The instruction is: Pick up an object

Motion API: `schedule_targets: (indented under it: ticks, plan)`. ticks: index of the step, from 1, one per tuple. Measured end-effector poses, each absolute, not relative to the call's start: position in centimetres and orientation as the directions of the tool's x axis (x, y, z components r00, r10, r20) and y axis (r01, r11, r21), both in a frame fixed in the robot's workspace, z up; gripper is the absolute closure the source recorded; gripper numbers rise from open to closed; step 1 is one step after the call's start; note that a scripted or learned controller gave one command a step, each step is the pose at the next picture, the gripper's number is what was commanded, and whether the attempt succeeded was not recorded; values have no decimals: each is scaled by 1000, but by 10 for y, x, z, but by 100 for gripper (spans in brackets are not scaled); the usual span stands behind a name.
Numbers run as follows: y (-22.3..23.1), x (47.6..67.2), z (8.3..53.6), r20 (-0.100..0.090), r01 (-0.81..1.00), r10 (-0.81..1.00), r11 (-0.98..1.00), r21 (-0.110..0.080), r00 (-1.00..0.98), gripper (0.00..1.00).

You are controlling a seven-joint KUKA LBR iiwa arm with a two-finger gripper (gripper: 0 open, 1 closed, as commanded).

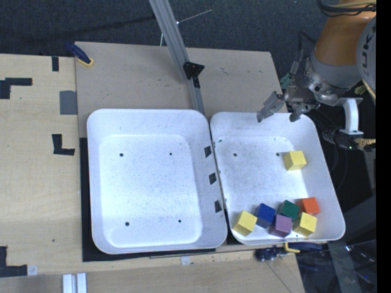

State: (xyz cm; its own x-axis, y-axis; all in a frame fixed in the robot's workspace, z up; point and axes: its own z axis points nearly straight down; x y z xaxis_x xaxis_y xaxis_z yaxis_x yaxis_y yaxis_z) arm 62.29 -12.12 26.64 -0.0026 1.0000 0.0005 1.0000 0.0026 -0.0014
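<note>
I see seven cubes in right bin [244, 127]. Lone yellow cube [295, 160] near right wall, apart from others. Along near edge, clustered: yellow cube [245, 223], blue cube [266, 215], purple cube [283, 224], green cube [289, 210], orange cube [310, 206], another yellow cube [306, 223].

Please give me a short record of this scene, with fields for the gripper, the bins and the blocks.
gripper: open, nothing between its fingers, above the far rim of the right bin
left bin: white, shallow
right bin: holds seven blocks
lone block: yellow block, apart from the others, near the bin's right side
cluster: six blocks at the near edge, in yellow, blue, green, purple and orange
</note>
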Motion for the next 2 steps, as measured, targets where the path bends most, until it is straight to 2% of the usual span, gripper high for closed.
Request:
schedule_targets:
  ticks: [1, 2]
  plan:
    - [-121, 623, 266, 1, 1000, 1000, 3, -1, -3, 0]
    - [-122, 625, 202, 0, 1000, 1000, 1, -8, -1, 0]
